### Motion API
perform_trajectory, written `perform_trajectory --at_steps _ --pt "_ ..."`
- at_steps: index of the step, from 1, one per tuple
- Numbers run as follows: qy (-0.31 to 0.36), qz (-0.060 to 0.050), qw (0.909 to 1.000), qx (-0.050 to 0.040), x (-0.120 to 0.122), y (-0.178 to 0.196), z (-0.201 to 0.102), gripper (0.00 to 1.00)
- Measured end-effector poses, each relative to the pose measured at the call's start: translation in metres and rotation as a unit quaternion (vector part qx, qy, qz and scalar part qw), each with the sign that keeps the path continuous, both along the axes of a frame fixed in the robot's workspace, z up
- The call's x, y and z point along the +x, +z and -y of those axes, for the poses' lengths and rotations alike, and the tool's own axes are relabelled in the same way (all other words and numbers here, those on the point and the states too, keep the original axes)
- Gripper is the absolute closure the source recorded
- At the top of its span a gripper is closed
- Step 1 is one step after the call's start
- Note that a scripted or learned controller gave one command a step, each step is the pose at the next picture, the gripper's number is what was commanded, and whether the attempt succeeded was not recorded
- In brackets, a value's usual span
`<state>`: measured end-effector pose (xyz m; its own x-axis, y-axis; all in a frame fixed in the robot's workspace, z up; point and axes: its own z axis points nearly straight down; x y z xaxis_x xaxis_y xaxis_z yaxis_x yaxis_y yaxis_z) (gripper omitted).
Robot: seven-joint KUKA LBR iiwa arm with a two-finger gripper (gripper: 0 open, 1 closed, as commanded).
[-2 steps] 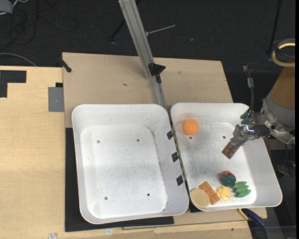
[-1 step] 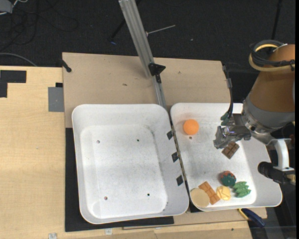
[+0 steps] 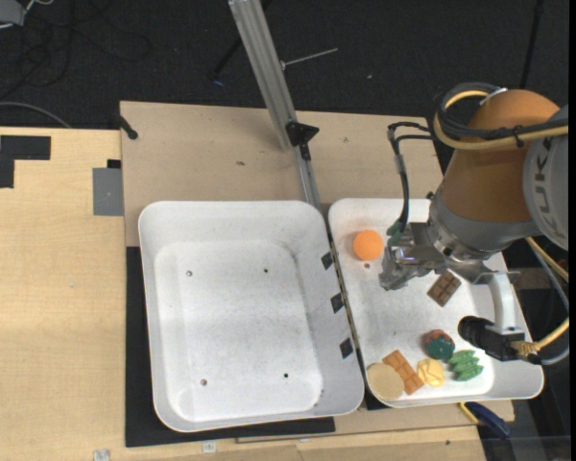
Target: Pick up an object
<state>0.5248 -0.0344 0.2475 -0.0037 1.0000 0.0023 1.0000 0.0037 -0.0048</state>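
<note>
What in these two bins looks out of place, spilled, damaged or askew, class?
Nothing stands out. The right bin holds an orange ball, a brown block and a cluster of small toys at its near end, all inside the rim. The gripper hangs over that bin beside the ball. The left bin sits level.

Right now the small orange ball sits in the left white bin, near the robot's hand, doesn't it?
Not quite: the camera view shows the small orange ball in the right white bin, near the hand.
</note>
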Motion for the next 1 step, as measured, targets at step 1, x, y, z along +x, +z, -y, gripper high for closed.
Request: perform_trajectory --at_steps 1 --pt "0.000 0.001 1.0000 -0.0001 0.0115 0.0056 -0.0498 1.00"
